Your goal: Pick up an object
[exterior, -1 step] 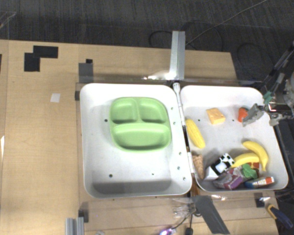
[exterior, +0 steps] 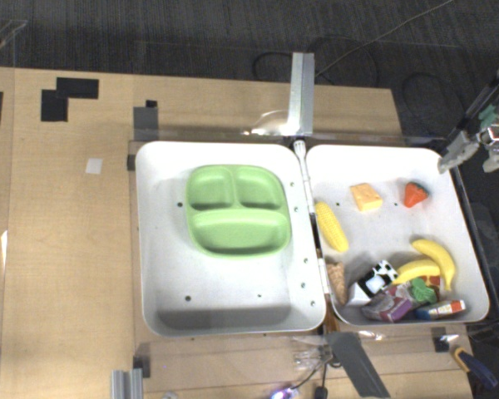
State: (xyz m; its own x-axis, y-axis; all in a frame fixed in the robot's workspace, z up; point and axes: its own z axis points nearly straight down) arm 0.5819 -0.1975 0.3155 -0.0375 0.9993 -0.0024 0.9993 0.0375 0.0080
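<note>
The right bin (exterior: 466, 214) holds several toy foods. An orange wedge (exterior: 365, 196) and a red piece (exterior: 414, 194) lie near its far side, and a yellow corn cob (exterior: 331, 227) lies along its left wall. Two bananas (exterior: 437, 261), a black-and-white object (exterior: 381, 274), a green piece (exterior: 421, 290), a purple item (exterior: 395, 307) and a red-and-white tube (exterior: 446, 308) are heaped in the near right corner. My gripper (exterior: 469, 161) hangs over the bin's far right corner, open, with nothing between its fingers. It is to the right of the red piece.
The left bin (exterior: 162, 248) carries a green divided plate (exterior: 237, 209). A brownish lump (exterior: 337, 281) sits against the right bin's left wall. A metal post (exterior: 302, 94) rises behind the seam between the bins. Cables run across the dark floor behind.
</note>
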